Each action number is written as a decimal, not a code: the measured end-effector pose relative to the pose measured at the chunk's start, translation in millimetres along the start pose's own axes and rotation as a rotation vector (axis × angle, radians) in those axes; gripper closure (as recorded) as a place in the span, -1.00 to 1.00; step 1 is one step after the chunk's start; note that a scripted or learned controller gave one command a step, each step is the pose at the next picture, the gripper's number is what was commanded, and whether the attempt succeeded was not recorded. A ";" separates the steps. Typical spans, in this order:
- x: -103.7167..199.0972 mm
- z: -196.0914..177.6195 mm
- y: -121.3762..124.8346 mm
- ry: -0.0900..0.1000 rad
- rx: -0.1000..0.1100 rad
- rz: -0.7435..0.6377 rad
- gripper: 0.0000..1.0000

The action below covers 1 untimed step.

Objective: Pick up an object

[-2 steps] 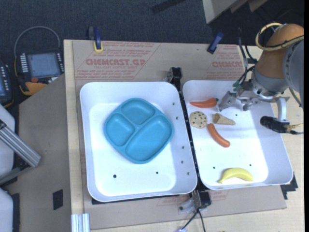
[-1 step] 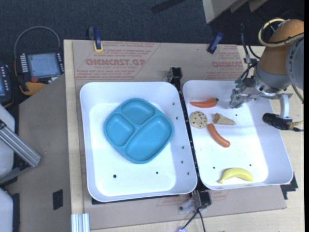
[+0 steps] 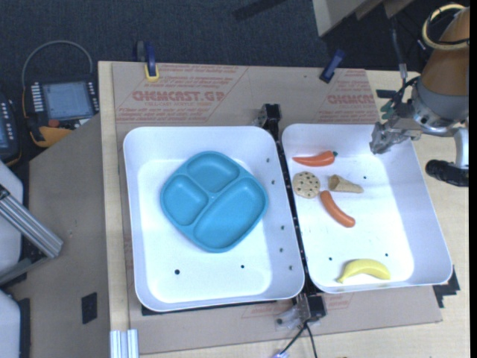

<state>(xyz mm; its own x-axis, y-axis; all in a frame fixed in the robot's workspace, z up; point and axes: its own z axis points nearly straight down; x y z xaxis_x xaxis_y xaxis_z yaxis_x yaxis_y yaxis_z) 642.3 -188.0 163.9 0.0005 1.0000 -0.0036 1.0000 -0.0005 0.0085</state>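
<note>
Bins (image 3: 141, 200): you see smooth white plastic, slight sheen.
Divided plate (image 3: 214, 200): matt blue plastic.
Bench board (image 3: 246, 88): matt cardboard-like sheet.

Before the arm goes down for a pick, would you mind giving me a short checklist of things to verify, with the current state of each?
1. Gripper carries nothing: ok, nothing shows beneath it.
2. Gripper is above the right bin: ok, near its far right corner.
3. Gripper is over a target: not ok, the chilli pepper and ice-cream cone lie to its left in the view.
4. Items are separated: partly ok, the banana lies alone; the cookie and sausage sit close together.
5. Finger opening: cannot tell.
6. Blue divided plate is out of the way: ok, in the left bin.
</note>
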 end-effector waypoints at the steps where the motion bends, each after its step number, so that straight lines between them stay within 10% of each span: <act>1: -6.6 -62.2 -2.7 -0.001 -0.001 0.000 1.00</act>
<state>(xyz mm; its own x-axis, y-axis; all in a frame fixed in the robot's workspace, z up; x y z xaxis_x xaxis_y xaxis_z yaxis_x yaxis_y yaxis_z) 639.1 -194.4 226.1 0.0003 1.0000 -0.0044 1.0000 -0.0003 0.0098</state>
